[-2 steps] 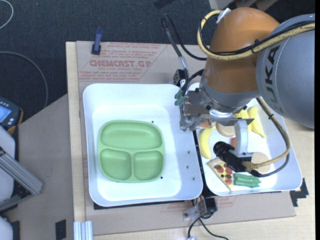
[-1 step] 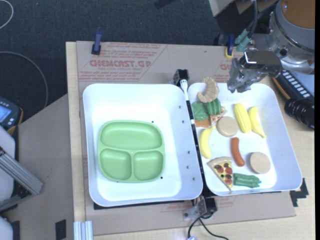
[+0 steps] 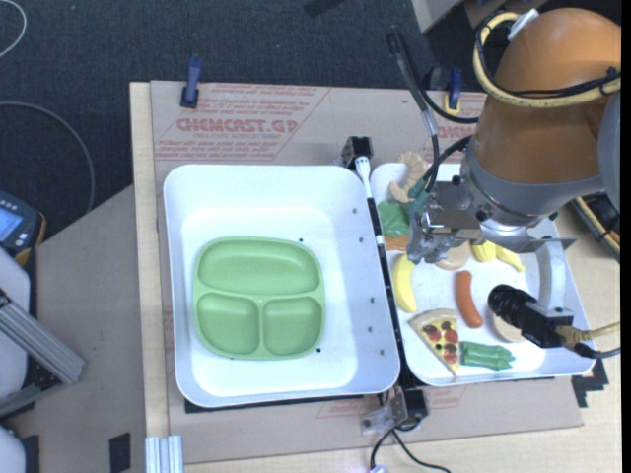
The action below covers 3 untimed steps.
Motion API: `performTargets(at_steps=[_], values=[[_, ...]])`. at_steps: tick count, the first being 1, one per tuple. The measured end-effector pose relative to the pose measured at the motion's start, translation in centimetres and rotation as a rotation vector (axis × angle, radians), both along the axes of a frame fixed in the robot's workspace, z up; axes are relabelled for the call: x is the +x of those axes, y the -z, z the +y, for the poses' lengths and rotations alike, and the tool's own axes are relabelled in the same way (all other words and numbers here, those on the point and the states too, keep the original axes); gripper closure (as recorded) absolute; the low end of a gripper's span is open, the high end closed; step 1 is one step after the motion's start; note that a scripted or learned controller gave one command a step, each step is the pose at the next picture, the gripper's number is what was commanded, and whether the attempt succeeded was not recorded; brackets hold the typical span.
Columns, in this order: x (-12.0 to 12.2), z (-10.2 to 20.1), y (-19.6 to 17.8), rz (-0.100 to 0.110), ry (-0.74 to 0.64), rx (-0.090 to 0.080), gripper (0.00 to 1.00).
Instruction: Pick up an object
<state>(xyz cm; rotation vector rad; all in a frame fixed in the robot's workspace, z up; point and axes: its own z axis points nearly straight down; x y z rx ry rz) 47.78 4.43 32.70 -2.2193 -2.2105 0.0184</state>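
Hanging low over the right bin (image 3: 552, 363), the gripper (image 3: 431, 240) sits among toy food; whether it is open or closed cannot be told, and nothing is seen held. Taking the gripper as landmark, the banana (image 3: 403, 284) lies just below-left, its long axis running up-down in the camera view. The sausage (image 3: 468, 299) lies below-right, the pizza slice (image 3: 441, 335) farther below. The banana looks nearest.

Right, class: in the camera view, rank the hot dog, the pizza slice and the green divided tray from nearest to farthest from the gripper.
1. Hot dog, just below-right of the gripper, right bin.
2. Pizza slice, lower, near the right bin's front edge.
3. Green divided tray, off in the left bin.
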Motion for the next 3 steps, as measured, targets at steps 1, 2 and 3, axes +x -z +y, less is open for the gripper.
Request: performTargets(at_steps=[1, 2, 3], values=[[0.1, 3.6, 0.5, -0.01, -0.008, 0.003, 1.0], [0.1, 9.9, -1.6, -0.017, -0.012, 0.004, 1.0], [7.7, 7.8, 15.8, -0.003, 0.0, -0.003, 1.0]])
